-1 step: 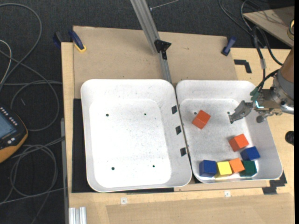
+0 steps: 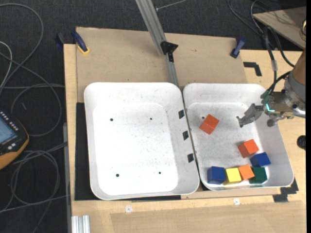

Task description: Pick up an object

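- The left bin (image 2: 131, 140) is sitting on the bench (image 2: 121, 52), showing its bare white floor with a few dark dots.
- The right bin (image 2: 233, 98) is lying just beside it, touching along the middle edge, and is holding seven small blocks.
- An orange-red block (image 2: 209, 124) is lying alone in the upper left part of the right bin, well apart from the rest.
- A second orange block (image 2: 248, 147) is sitting nearer the right wall, with a blue block (image 2: 261, 159) just below it.
- Along the bin's near wall a row is running left to right: a blue cube (image 2: 216, 174), a yellow cube (image 2: 233, 175), an orange cube (image 2: 247, 171) and a green cube (image 2: 260, 175), each touching its neighbour.
- The gripper (image 2: 256, 114) is hovering over the right bin's upper right area, its fingers spreading apart and pinching nothing.
- The orange-red block is lying to the left of the jaws and slightly lower in the view, clear of them; the second orange block is lying below them.
- The arm (image 2: 294, 89) is reaching in from the right edge, its wrist tilting so the fingers are pointing leftward and down.
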### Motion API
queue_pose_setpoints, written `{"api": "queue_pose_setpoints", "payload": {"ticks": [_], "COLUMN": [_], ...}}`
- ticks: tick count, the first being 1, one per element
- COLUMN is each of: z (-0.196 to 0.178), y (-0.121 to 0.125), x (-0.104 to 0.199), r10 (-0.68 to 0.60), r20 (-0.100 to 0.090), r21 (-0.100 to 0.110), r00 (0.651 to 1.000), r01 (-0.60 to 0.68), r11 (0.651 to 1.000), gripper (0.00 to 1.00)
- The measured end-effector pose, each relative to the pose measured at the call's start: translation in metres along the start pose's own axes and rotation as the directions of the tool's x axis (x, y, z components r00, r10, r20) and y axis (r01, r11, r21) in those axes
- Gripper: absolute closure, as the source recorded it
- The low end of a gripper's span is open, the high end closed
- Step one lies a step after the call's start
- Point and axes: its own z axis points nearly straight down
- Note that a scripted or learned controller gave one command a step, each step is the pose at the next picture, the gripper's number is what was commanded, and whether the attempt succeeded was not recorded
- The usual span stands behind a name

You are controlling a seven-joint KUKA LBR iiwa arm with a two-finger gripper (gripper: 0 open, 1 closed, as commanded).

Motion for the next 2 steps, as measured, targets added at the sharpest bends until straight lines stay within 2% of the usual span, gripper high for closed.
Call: {"api": "queue_pose_setpoints", "payload": {"ticks": [2], "z": [0.116], "y": [0.011], "x": [-0.007], "r10": [0.001], "r20": [-0.002], "r21": [0.007], "r00": [1.0], "r01": [-0.001], "r11": [1.0], "gripper": [0.0]}}
